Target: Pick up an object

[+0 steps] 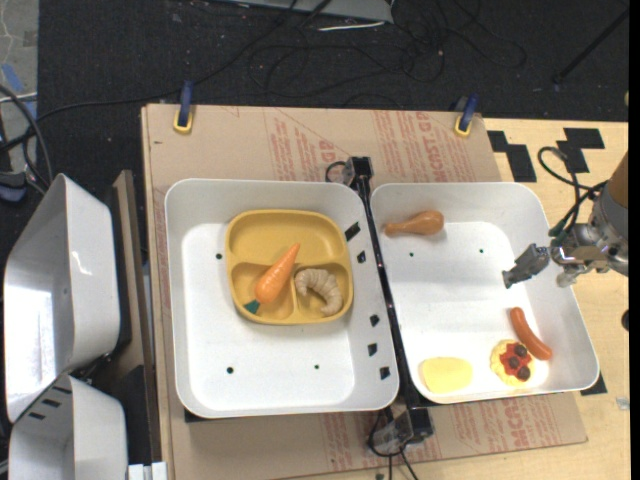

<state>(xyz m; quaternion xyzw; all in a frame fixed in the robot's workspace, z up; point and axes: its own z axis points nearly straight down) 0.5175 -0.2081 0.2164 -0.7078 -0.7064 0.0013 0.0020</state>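
Right bin (470, 238) — sausage (530, 333) lies just below gripper (540, 263).

Single fixed cam, mounted above the table (300, 143), looking down at a slant. Far enough out to frame both white bins whole: left bin (195, 298), right bin (470, 268) side by side, centred. Dark floor with cables (300, 48) fills the top of frame. Arm's claw (540, 263) enters from the right edge.
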